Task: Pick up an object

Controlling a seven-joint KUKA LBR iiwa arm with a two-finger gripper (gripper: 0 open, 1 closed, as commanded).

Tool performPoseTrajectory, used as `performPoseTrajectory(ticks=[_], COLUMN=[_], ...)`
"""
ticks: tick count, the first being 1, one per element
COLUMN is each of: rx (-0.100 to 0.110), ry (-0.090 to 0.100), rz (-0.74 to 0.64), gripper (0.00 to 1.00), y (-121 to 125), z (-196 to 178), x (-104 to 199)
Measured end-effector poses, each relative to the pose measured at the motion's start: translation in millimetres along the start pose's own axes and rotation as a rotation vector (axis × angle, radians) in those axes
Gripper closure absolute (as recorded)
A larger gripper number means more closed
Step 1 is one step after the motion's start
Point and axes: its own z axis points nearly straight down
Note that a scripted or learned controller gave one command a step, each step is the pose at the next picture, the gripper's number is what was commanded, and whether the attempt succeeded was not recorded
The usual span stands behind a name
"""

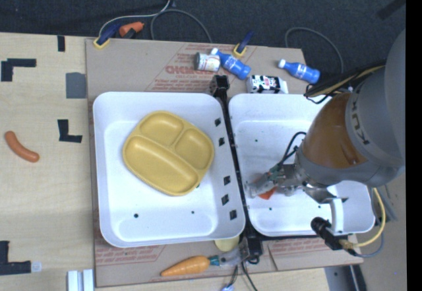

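Observation:
My gripper reaches down into the right white bin, low at its left side near the divider. A small red-orange object lies on the bin floor right under the fingertips, touching or nearly touching them. Whether it sits between the fingers I cannot make out. The grey arm with its orange band covers much of the right bin. In the left white bin lies a yellow sectioned plate.
Behind the bins lie two blue bottles, a white bottle and a small black-and-white box. A toy carrot rests in front of the bins. An orange sausage lies far left. Black clips run along the divider.

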Motion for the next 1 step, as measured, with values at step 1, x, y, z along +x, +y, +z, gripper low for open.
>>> performPoseTrajectory(ticks=[1], rx=[0.009], ry=[0.005], rz=[-0.001], gripper=[0.00], y=[27.9], z=[1.3], x=[-10.5])
